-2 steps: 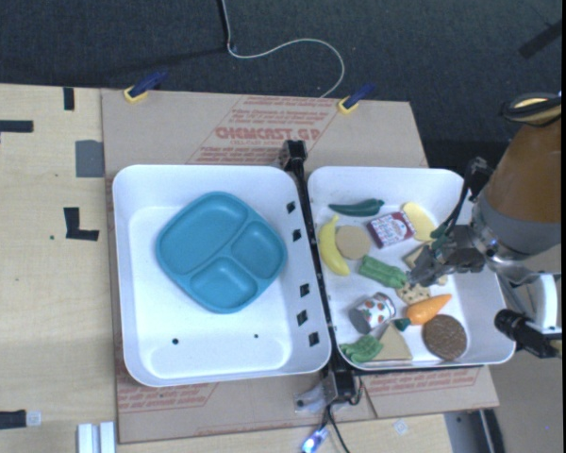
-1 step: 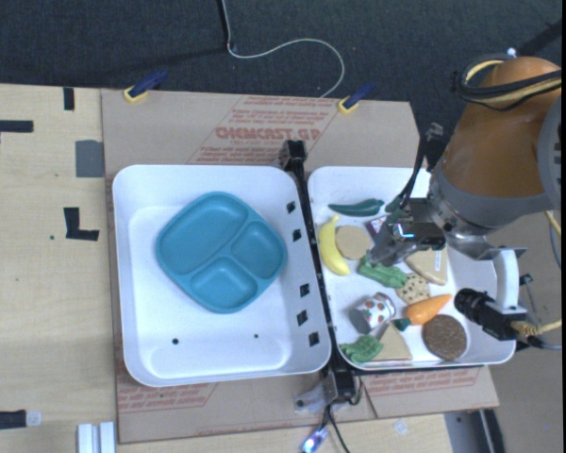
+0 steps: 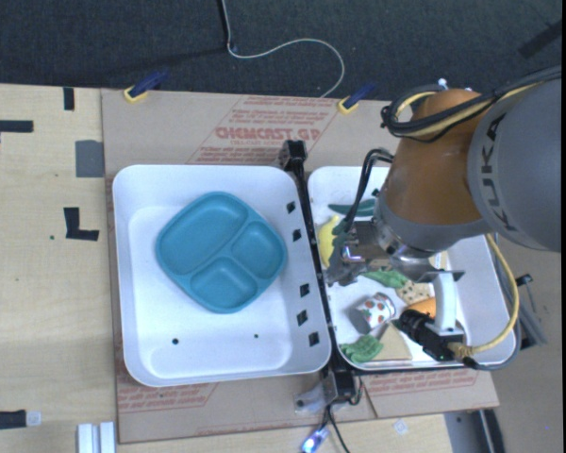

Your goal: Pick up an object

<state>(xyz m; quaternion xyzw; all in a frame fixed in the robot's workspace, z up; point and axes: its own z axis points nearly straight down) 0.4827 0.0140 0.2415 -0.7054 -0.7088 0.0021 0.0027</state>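
Cardboard printed "CHEMCAST GP" [image 3: 264, 132] covered the bench [image 3: 38, 253] under two white bins. A blue divided plate [image 3: 222, 251] lay in the left bin [image 3: 132, 281]. The tool [image 3: 351, 258] hung low over the right bin [image 3: 505, 291], near its left wall; how wide it stood could not be told. A white and grey object [image 3: 373, 311] lay just below-right of it, a green piece [image 3: 362, 350] nearer the front rim. "KUKA" lettering [image 3: 483, 163] showed on the arm.

Arm [image 3: 472, 177] hides much of right bin [image 3: 502, 291]; pincer fingertips unclear.
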